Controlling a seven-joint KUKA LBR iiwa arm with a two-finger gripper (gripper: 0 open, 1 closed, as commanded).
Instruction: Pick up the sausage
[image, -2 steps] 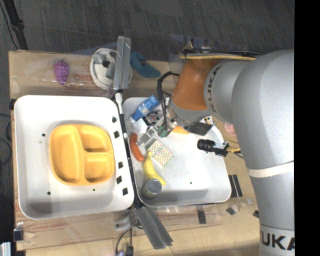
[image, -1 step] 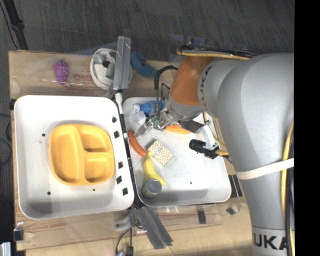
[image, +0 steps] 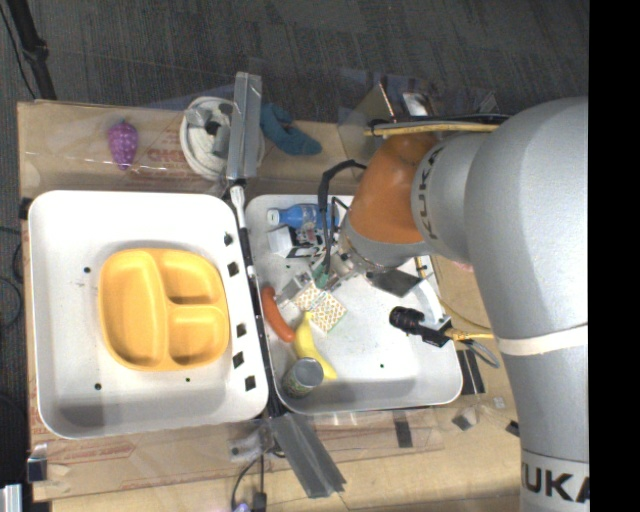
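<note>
The sausage (image: 277, 312), orange-red and short, lies at the left wall of the right bin (image: 440, 385), slanting toward the front. My gripper (image: 318, 272) hangs low over the middle of that bin, just up and to the right of the sausage and a small gap away from it. The orange wrist band and the grey arm hide the bin's back right part.
A yellow banana (image: 306, 346) and a can (image: 303, 376) sit just in front of the sausage. A checkered waffle piece (image: 326, 313) lies to its right and a blue item (image: 298, 216) at the back. The left bin (image: 60, 400) holds a yellow divided plate (image: 165, 306).
</note>
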